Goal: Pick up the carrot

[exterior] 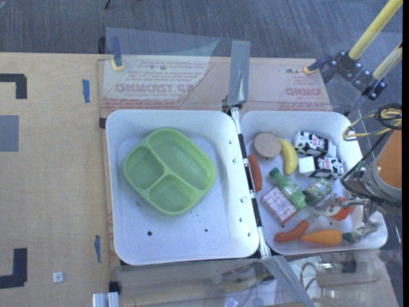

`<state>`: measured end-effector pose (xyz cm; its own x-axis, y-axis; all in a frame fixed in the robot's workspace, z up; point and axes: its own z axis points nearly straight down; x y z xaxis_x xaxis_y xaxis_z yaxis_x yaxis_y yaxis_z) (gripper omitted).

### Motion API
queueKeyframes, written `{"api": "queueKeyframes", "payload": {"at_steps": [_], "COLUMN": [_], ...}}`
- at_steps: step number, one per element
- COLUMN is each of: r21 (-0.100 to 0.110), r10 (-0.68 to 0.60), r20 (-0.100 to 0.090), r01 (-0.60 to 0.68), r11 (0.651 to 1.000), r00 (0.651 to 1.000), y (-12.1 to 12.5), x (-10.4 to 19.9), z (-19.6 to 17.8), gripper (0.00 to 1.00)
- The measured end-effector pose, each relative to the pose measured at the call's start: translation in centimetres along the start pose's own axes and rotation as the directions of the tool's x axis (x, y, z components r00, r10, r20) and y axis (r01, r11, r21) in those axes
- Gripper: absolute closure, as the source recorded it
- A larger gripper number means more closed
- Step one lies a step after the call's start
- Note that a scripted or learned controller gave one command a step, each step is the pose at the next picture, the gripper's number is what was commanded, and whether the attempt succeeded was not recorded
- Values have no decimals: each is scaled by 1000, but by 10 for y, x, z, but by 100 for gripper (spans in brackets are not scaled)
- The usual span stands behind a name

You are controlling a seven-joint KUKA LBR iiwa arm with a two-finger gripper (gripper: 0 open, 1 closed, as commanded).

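The carrot (pixel 323 237) is orange with a small green top at its right end. It lies flat along the front edge of the right bin (pixel 377 238). My gripper (pixel 365 225) hangs at the bin's right side, just above and to the right of the carrot's green end. The arm's orange band (pixel 391 165) is at the view's right edge. Nothing shows between the gripper and the carrot that looks like contact.
A red sausage (pixel 291 231) lies just left of the carrot. The right bin also holds a pink box (pixel 278 204), green bottle (pixel 287 188), banana (pixel 289 157), clear jar (pixel 317 189) and more toys. A green divided plate (pixel 169 170) sits in the left bin (pixel 128 235).
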<state>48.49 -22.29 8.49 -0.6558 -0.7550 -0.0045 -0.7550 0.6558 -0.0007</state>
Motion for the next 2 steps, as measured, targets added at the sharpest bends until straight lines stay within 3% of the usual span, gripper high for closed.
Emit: {"api": "queueKeyframes", "payload": {"at_steps": [1, 2], "r21": [-1, -2], "r10": [4, 5], "r20": [4, 4], "r01": [-4, -5], "r11": [1000, 1000], "r00": [1000, 1000], "y": [0, 0], "x": [-2, -2], "z": [-9, -9], "gripper": [100, 0]}}
